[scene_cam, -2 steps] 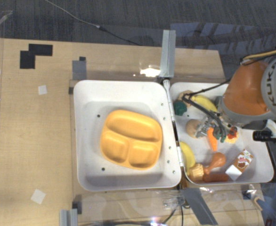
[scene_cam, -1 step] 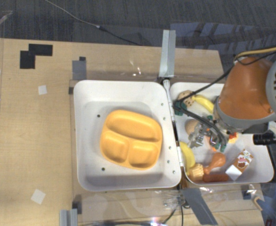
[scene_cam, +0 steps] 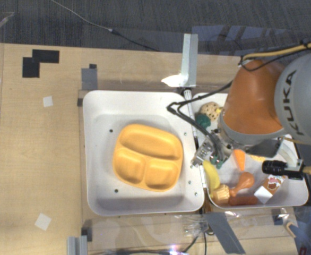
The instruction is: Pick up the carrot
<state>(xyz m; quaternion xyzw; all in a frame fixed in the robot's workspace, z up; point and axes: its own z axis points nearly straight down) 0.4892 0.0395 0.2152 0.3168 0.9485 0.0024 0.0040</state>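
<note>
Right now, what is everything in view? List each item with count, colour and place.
Bins: two, white, side by side on the bench.
Divided tray: one, yellow, in the left bin.
Carrot: one, orange, right bin, beside the hand.
Banana: one, yellow, right bin, near the dividing wall.
Other toy foods: several, brown, red and speckled, right bin; the arm hides some.
Black markers: on the bench, upper left.
Arm: one, grey with orange band, over the right bin.
Hand: one, low over the right bin's left side.
</note>
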